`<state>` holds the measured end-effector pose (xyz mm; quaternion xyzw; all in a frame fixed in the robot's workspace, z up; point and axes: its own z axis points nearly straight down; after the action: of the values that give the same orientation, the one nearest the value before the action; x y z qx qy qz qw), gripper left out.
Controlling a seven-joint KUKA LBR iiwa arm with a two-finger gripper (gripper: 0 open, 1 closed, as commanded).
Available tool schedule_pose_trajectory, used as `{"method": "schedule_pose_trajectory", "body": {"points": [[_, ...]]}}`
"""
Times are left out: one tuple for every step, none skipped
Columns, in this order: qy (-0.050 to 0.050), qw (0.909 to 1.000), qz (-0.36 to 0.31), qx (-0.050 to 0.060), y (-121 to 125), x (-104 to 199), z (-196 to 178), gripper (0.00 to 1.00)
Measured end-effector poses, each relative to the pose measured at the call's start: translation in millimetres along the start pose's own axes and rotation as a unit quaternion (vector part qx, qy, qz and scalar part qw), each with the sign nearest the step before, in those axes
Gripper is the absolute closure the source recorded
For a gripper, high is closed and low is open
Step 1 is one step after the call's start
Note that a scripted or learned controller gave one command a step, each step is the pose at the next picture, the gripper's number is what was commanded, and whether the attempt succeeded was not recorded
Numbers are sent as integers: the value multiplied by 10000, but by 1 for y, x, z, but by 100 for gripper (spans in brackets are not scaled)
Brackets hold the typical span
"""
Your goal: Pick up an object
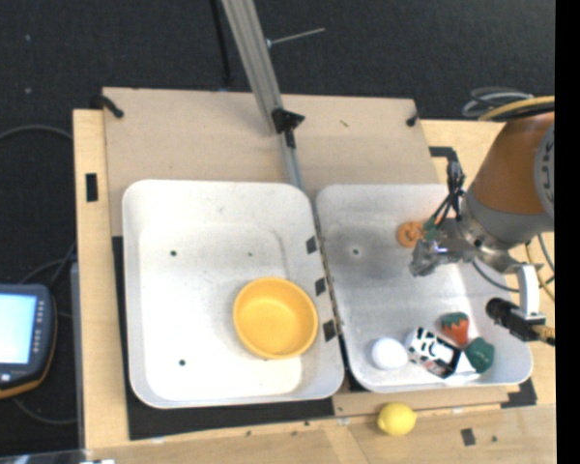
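Wooden bench [203,133] under two white bins: left bin [174,220] carries a yellow bowl [275,317]; right bin [367,230] has the arm's gripper [427,257] hanging low beside a small orange object [410,232], gripper state not readable from here. Step looks like approach, nothing seen held; next move calls for centring over the orange piece and descending. Open floor lies left of it, while a white ball [389,353], black-and-white toy [434,349] and green piece [479,355] crowd the near rim, and a yellow ball [396,419] sits outside it.
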<state>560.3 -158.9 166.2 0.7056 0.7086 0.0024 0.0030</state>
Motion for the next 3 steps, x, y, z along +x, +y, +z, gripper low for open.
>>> {"method": "schedule_pose_trajectory", "body": {"points": [[-3,10000,4,26,6,0,-60,100],[3,10000,-8,16,7,-1,-82,100],[-2,10000,-6,31,0,53,-72,100]]}}
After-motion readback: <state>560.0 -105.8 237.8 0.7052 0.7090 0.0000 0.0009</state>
